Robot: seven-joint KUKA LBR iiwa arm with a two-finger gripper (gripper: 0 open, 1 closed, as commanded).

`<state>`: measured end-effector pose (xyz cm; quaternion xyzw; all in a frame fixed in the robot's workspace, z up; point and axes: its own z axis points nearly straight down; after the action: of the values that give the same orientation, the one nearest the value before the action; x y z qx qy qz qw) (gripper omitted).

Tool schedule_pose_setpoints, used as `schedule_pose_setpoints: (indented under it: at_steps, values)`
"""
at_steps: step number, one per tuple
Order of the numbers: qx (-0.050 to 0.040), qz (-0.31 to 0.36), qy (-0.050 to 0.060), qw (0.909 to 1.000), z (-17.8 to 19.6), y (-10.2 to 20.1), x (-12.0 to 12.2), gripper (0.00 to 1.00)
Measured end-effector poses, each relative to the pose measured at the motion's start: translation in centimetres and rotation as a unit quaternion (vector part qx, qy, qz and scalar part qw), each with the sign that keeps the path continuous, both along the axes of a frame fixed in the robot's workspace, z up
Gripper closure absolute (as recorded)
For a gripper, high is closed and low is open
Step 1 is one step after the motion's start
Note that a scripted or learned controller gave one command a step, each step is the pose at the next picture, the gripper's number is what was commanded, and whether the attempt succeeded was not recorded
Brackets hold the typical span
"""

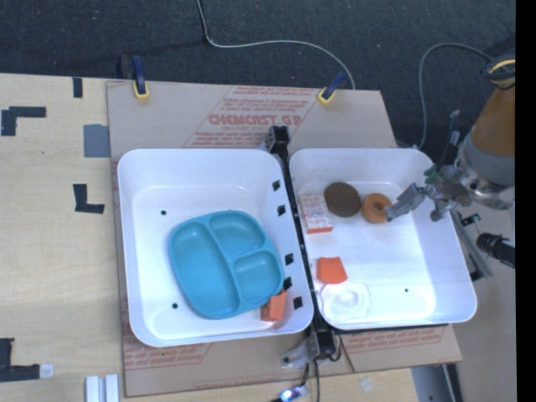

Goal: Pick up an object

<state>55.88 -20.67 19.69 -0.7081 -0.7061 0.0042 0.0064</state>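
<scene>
A wooden bench (50, 249) bears a cardboard sheet (243, 115) carrying the left bin (138, 182) and right bin (444, 300).

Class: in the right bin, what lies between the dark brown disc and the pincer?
In the camera view, a small orange-brown ring lies between the dark brown disc and the pincer, right by the pincer's tip.

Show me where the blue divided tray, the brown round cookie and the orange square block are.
blue divided tray (224, 262), camera view, central ridge.
brown round cookie (342, 198), camera view, top face.
orange square block (332, 270), camera view, top face.
</scene>
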Motion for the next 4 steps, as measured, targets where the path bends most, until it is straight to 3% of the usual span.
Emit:
schedule_pose_setpoints:
  at_steps: [1,3,4]
  values:
    - [-0.0015,0.002,-0.007,1.0,0.8,0.1,0.3,0.0]
    - [-0.0014,0.002,-0.005,1.0,-9.4,1.1,0.5,0.0]
    - [-0.0024,0.002,-0.007,1.0,-11.2,1.2,0.5,0.0]
